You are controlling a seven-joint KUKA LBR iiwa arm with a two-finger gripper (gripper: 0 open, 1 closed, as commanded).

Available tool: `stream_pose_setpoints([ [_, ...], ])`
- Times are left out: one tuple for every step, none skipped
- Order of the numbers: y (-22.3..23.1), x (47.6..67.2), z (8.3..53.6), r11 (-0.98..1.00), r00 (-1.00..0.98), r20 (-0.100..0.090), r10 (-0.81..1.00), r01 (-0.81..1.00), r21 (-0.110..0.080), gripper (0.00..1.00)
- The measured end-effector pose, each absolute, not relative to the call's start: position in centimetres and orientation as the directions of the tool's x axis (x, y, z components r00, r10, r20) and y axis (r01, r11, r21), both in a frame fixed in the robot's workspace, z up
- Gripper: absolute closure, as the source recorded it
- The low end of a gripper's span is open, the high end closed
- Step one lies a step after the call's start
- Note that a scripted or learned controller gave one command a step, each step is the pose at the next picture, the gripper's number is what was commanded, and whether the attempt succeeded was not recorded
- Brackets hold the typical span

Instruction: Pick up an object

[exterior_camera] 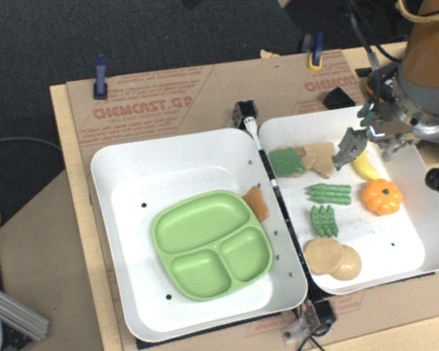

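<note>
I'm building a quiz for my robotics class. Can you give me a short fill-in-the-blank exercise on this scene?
1. The green divided plate lies in the ____ bin.
2. The plate has ____ compartments.
3. The pumpkin is coloured ____.
4. The gripper is over the ____ bin.

Missing words: left; three; orange; right

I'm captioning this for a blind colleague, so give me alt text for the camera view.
A grey robot arm reaches in from the right, its gripper low over the right bin, near a yellow banana, an orange pumpkin, green beans and other toy food. The left bin holds a green divided plate.
</note>
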State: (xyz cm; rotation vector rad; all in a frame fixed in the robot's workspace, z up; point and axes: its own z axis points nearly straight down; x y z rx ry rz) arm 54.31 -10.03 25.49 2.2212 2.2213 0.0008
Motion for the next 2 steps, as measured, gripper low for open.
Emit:
stream_pose_setpoints([
  [-1.2, 50.8, 18.0, 0.008, -0.008, 0.005, 1.000, 1.000, -0.011, 0.00],
  [-1.7, 51.2, 19.5, -0.001, 0.001, 0.000, 1.000, 1.000, 0.002, 1.00],
])
